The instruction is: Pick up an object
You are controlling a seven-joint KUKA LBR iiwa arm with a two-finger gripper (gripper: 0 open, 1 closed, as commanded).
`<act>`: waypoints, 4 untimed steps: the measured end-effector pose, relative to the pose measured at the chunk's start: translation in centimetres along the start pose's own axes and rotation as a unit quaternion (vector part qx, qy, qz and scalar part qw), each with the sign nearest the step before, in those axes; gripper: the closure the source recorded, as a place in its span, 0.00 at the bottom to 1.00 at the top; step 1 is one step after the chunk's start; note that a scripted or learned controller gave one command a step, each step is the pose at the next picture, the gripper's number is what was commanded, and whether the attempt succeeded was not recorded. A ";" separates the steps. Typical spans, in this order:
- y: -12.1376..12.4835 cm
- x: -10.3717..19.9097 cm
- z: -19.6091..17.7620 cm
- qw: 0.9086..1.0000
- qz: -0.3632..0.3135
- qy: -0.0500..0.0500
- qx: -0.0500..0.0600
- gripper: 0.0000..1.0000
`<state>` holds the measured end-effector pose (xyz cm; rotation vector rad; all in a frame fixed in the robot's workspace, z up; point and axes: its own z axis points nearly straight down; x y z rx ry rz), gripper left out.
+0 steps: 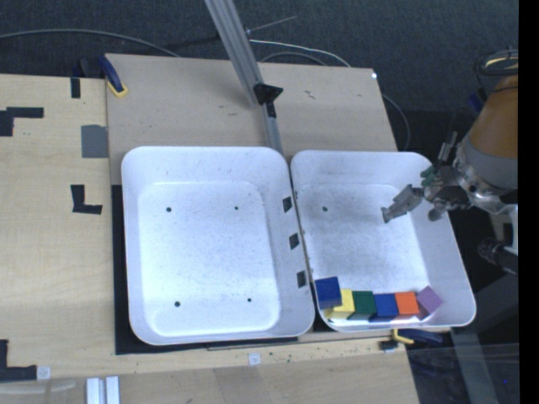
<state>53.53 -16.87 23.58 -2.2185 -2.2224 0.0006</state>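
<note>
Several small blocks lie in a row along the front wall of the right bin point(362, 175): a blue block point(328, 290), a yellow one point(340, 309), a green one point(363, 303), another blue one point(386, 305), an orange one point(407, 304) and a purple one point(429, 298). My gripper point(411, 215) hangs over the right side of that bin, well behind the blocks. Its fingers are spread open, with one grey finger point(397, 205) pointing left and nothing between them.
The left bin point(202, 160) stands beside the right one, joined by black clips point(293, 240). A slanted metal pole point(232, 34) rises behind the bins, with cables on the dark floor. Blue-and-yellow clamps sit at the board's back left point(113, 76) and front right point(414, 337).
</note>
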 end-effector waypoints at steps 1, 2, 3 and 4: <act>2.0 3.3 -6.5 1.000 -0.002 0.000 -0.004 0.00; 3.7 5.6 -3.3 1.000 -0.001 -0.001 0.001 0.00; 0.2 1.1 -8.5 1.000 0.002 -0.001 -0.002 0.00; 8.5 -1.9 8.2 1.000 0.000 -0.001 0.003 0.00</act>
